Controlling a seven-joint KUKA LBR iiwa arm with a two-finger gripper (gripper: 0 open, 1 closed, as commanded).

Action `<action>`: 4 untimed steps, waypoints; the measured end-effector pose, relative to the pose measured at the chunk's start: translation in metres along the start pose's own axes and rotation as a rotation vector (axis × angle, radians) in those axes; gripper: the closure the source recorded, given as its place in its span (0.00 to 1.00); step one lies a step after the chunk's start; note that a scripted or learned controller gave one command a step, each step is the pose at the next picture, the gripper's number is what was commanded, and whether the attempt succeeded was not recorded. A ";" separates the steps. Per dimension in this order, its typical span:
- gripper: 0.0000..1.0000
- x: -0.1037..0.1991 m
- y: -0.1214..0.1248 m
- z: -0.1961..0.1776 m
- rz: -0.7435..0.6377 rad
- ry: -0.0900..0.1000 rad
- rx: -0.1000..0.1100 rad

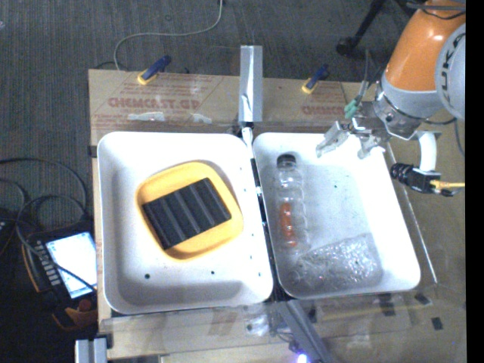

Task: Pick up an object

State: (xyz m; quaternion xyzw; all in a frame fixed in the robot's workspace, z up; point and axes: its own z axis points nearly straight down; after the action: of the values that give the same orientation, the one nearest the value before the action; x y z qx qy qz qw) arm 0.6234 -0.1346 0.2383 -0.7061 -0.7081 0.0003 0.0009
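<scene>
Left bin [113,203]: one yellow tray [189,209]. Right bin [393,225]: one bottle [290,199], one plastic bag [336,261]. Gripper [346,147]: fingers spread, empty, far right.

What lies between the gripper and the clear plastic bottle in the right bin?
In the camera view, just bare white floor of the right bin separates the open gripper, near the bin's far rim, from the clear plastic bottle.

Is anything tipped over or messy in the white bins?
Yes. In the right bin, a clear plastic bottle lies on its side along the left wall. A crumpled clear wrapper sits beside its lower end. The yellow and black tray in the left bin sits crooked.
</scene>
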 end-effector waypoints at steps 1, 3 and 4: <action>0.00 0.088 0.033 0.034 -0.124 -0.001 0.000; 0.00 0.017 0.028 0.147 -0.119 -0.003 -0.008; 1.00 0.016 0.029 0.135 -0.119 -0.003 -0.013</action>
State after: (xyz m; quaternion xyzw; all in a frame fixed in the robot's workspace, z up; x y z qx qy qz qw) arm 0.6519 -0.1189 0.1031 -0.6629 -0.7487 -0.0030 -0.0048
